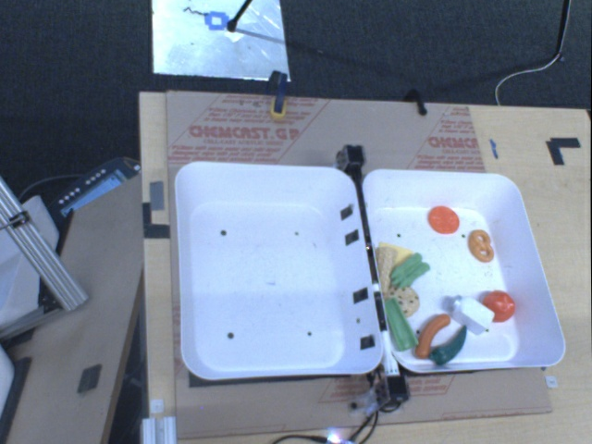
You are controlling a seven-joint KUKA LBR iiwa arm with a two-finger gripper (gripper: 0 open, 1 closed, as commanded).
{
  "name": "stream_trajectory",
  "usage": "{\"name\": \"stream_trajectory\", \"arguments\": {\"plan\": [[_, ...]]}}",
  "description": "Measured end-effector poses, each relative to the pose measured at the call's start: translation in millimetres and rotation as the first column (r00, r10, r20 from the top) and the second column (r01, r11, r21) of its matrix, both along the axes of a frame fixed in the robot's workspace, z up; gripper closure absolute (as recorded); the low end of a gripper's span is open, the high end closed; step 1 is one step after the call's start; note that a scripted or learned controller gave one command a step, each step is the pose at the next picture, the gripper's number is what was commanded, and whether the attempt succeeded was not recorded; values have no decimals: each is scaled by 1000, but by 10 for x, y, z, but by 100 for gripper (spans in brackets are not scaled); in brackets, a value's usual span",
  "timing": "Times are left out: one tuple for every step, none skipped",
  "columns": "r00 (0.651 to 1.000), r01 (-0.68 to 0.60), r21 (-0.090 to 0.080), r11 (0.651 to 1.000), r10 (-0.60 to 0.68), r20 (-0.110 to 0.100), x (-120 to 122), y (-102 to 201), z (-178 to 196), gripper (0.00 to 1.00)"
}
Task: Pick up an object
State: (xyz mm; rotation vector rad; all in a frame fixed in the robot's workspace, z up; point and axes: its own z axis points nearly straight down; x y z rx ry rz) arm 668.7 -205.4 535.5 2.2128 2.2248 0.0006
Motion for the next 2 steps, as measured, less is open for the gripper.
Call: {"name": "stream_trajectory", "arguments": {"plan": [[1000, 0, 0, 1000, 0, 0, 0, 0, 0, 100], [1000, 0, 0, 1000, 0, 0, 0, 0, 0, 100]]}}
